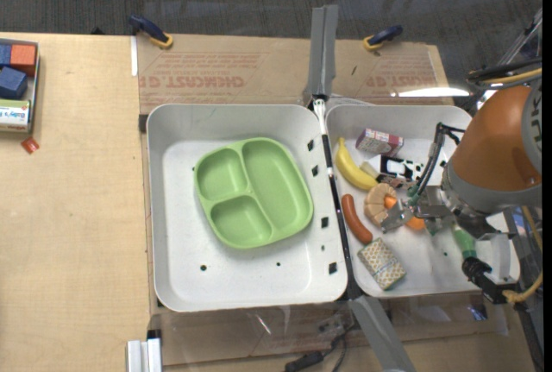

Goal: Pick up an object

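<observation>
Down in the right bin [448, 116], among the clutter, with the gripper [404, 212] low over a tan, round food piece [378, 203] and a small orange bit [391, 201]; whether apart, together or clamped, cannot tell, tips lost against the objects. Arm [496, 150] cut off at the right edge, hiding much of the bin's right side. Just left, a banana [354, 167] running from upper left to lower right, a red sausage [356, 218] lying likewise, and a patterned block [381, 264] below. In the left bin [168, 215], a green divided plate [253, 191].
</observation>
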Robot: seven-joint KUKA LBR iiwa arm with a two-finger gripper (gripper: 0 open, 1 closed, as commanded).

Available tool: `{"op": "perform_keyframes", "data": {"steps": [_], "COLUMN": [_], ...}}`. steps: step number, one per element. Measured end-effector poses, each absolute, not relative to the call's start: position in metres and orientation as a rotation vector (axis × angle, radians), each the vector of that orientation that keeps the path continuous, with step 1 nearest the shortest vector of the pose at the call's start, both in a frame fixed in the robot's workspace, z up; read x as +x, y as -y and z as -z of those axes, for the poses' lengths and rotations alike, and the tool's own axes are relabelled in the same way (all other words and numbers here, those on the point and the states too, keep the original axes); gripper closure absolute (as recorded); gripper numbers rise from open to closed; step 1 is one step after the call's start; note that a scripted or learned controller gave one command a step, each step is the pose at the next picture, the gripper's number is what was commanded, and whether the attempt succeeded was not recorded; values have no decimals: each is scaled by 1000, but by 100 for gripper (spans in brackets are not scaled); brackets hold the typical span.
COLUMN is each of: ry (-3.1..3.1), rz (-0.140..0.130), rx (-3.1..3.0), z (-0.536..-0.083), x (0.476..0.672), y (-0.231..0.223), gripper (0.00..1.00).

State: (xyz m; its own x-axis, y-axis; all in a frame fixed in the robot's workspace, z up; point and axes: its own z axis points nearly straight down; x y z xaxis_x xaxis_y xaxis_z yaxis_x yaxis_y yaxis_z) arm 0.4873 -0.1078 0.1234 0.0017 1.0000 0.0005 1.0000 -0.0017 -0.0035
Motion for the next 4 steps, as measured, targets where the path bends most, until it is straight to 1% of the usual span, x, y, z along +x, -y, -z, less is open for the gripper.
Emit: {"op": "perform_keyframes", "data": {"steps": [1, 2, 3, 4], "ry": [2215, 2215, 2220, 2217], "rz": [-3, -2, -3, -5], "rx": [-2224, -2225, -2221, -2224], "z": [-90, -91, -91, -100], "x": [486, 477, 535, 535], "y": [102, 97, 93, 94], "gripper": [0, 0, 0, 100]}}
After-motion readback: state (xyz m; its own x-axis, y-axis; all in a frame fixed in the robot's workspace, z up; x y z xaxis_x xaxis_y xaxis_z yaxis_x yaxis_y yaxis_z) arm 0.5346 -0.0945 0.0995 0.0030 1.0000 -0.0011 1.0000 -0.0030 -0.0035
